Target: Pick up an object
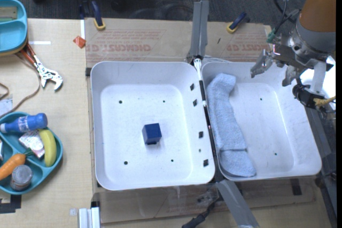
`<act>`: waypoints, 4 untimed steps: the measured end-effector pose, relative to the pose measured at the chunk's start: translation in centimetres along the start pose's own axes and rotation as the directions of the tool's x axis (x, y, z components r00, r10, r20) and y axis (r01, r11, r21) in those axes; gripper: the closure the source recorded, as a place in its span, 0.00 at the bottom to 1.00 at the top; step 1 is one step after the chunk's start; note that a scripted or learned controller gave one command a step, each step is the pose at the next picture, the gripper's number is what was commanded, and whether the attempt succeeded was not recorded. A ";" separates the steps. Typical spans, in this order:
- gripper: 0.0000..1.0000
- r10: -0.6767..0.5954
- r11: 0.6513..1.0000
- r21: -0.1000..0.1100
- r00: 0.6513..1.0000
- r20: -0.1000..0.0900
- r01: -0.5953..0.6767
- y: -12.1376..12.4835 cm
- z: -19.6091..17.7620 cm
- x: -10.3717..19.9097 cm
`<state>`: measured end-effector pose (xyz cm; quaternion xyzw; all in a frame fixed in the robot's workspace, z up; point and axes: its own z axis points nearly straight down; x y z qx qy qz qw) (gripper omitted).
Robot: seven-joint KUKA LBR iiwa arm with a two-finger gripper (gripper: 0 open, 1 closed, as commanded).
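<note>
Orange-banded arm [320, 2] rises closest to the lens at the upper right, its top cut off by the frame edge. Below it the gripper [291, 69] hangs over the far right corner of the right bin [278, 131]. It is a tangle of grey brackets and dark cables seen from above, so whether the claw is released or clenched cannot be told. Nothing is seen caught in it.

Well apart from it, the blue cube [152, 133] sits alone on the floor of the left bin [99, 115], a little nearer than the middle and touching no wall. In the right bin a long grey towel [227, 125] lies along the left wall, bent at its far end and bunched at its near end. What it may cover cannot be seen.

Both bins rest on brown cardboard [144, 40] with reversed print, pinned at the far edge by two clamps [96, 14] with blue handles.

On the bench to the left, a blue tray [57, 160], cut by the frame edge, holds a banana [49, 147], a bottle [21, 124], a carrot [10, 165] and a small can [20, 176]. A crumpled item among them is too small to identify. A wrench [45, 75] lies farther back, beside a teal container [10, 24] that is partly out of frame.
</note>
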<state>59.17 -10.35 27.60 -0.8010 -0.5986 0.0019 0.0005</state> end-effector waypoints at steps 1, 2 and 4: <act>0.00 -0.052 0.999 -0.001 0.999 0.000 0.052 2.2 1.4 -0.9; 0.00 -0.048 0.999 0.000 0.999 -0.001 0.048 6.1 12.1 2.8; 0.00 -0.225 0.974 -0.007 0.974 0.000 0.225 7.8 18.2 -2.3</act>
